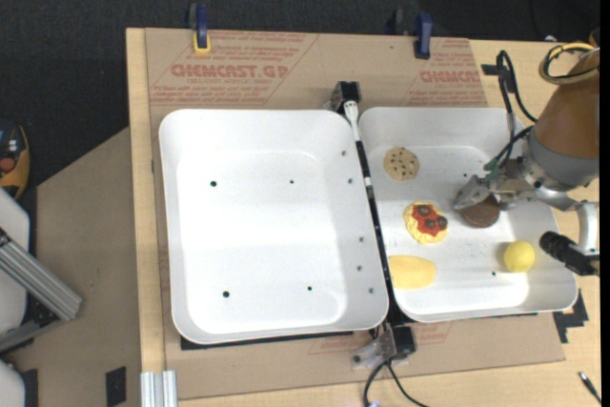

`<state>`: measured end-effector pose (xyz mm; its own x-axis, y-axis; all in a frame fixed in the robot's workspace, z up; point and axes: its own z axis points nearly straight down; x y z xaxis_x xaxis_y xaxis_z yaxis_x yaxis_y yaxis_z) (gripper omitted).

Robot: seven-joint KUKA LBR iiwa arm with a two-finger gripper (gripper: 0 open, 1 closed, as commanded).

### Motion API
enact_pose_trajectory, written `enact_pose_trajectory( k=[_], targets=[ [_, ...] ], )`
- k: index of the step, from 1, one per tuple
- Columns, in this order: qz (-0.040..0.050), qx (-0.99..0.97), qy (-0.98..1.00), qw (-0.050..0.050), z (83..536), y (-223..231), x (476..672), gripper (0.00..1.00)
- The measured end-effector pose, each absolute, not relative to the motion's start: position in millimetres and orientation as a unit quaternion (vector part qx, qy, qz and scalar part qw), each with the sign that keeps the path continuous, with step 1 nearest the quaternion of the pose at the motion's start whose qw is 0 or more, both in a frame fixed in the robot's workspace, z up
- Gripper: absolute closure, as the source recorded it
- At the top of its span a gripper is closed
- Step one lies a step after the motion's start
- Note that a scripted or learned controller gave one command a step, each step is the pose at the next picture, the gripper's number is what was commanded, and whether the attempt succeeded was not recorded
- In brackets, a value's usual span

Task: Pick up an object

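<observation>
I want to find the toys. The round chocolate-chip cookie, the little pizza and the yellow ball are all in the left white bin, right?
Not quite: the round chocolate-chip cookie, little pizza and yellow ball are in the right white bin, as the camera view shows.

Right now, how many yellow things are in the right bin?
2. A lemon sits near the bin's right front corner, and a flatter yellow piece lies at its left front, by the divider. The gripper may hide something beneath it.

Gripper (474, 196) low in right bin (448, 131), over brown round item (480, 213). Cookie (401, 164), pizza toy (426, 222), yellow piece (412, 272), yellow ball (518, 256) lie around. Left bin (191, 148) beside.
</observation>
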<state>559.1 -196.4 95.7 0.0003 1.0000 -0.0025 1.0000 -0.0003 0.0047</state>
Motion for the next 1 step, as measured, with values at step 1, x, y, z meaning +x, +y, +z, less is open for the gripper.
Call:
enact_pose_trajectory(
  k=[1],
  targets=[
    [0.0052, 0.703, 0.712, 0.002, 190.3, -74.3, 543.8, 1.0]
  ],
)
